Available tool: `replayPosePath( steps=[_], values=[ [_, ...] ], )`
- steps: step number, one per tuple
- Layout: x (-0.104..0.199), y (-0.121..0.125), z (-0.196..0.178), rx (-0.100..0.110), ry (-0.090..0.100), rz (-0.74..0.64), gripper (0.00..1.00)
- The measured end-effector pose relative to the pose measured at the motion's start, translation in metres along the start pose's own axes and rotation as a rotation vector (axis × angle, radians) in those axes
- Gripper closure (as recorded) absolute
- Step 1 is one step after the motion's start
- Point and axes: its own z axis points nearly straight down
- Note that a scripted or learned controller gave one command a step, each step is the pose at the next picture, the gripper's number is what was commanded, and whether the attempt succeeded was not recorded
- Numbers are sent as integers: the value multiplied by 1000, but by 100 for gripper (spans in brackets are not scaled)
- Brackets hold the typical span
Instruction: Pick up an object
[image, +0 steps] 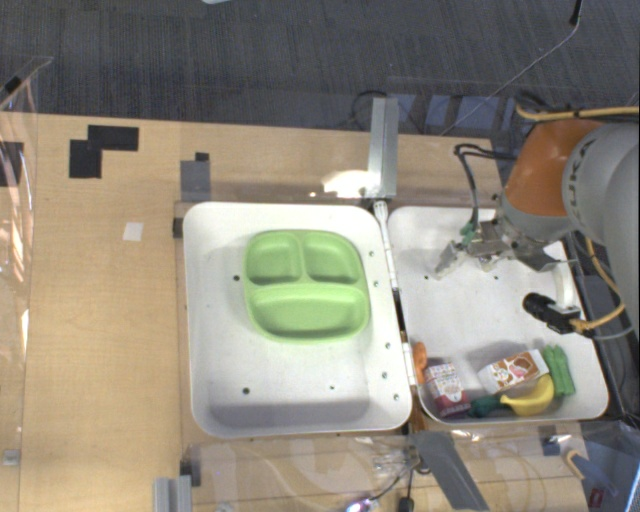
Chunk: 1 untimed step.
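Note:
My gripper (452, 253) hangs over the far part of the right bin (470, 310), above bare white floor. Its fingers look spread open with nothing between them. Along the near edge of this bin lie several small items: a yellow banana (532, 397), a white carton (511, 371), a green stick-shaped piece (559, 368), a dark red packet (446, 386) and a small orange item (420, 354). All of them lie well away from the gripper, toward the near edge. A green divided plate (305, 284) rests in the middle of the left bin (215, 330).
A metal divider rail (393, 290) runs between the two bins. The grey arm with its orange band (540, 180) and black cables (550, 310) occupy the right bin's far right side. Wooden bench (90, 330) lies to the left.

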Motion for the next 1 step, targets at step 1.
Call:
replayPosePath(
  steps=[1],
  values=[
    [7, 36, 2, 2, 1, 17, 0]
  ],
)
